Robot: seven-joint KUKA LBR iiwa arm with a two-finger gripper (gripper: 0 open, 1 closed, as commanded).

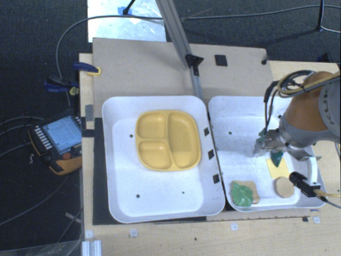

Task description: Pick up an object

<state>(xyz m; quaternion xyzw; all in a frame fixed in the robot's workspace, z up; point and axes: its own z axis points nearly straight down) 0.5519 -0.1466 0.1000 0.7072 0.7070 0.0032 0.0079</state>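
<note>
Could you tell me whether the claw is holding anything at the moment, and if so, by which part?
It cannot be told: the claw sits low in the right bin over a teal piece and a yellow piece, the wrist hiding any contact.

Two white bins (pixel 120 196), one yellow divided plate (pixel 168 140), and four small items (pixel 244 193) in the right bin.

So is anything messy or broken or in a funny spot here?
Nothing looks broken or spilled. The yellow divided plate lies flat in the left bin. The right bin has its few small items bunched in the near corner: a green one, a yellow strip and a tan disc, beside the gripper.
</note>
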